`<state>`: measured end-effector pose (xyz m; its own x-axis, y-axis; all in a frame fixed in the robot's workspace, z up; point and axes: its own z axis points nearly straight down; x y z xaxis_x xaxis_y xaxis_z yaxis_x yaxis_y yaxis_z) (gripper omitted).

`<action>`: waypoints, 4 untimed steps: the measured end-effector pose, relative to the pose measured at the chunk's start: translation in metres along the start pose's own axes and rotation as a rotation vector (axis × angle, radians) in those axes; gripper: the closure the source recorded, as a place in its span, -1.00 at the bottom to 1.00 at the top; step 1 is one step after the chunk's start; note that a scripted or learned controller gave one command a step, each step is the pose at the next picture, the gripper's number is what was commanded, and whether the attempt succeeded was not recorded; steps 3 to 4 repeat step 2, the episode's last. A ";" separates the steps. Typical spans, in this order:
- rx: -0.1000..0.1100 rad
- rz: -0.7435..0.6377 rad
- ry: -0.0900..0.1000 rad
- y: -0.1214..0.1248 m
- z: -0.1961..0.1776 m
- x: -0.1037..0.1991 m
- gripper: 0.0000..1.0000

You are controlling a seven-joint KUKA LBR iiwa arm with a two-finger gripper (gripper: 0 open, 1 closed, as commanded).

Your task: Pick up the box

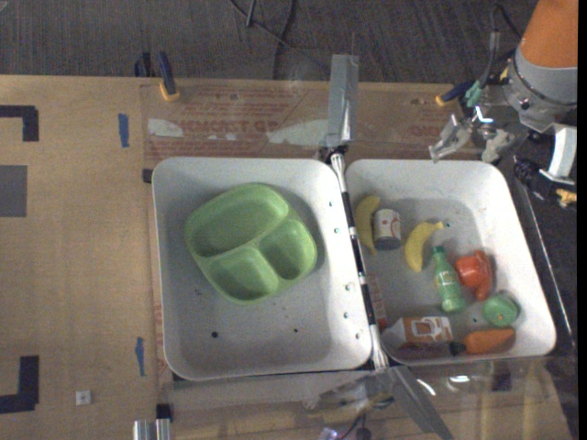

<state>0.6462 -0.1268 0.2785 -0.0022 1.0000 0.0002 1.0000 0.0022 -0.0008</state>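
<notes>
The claw (463, 136) hangs spread and empty beyond the right bin (523, 236). The box (423, 330) lies at that bin's near wall, touching a carrot (488, 340). A descent there risks striking the wall or nudging the carrot.

Orange box (423, 330) flat, right bin's near edge

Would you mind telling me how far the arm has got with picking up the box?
Nothing looks done yet: the box lies flat at the near edge of the right bin, beside the carrot. In hand: the gripper hangs above the bench beyond the bin's far rim, with nothing between its fingers. Left: reaching the box, closing on it and lifting.
</notes>
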 end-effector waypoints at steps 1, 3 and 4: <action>0.001 0.279 0.001 -0.038 0.159 -0.002 -1.00; -0.004 0.071 -0.002 -0.018 -0.020 -0.057 -1.00; -0.004 0.071 -0.002 -0.018 -0.020 -0.057 -1.00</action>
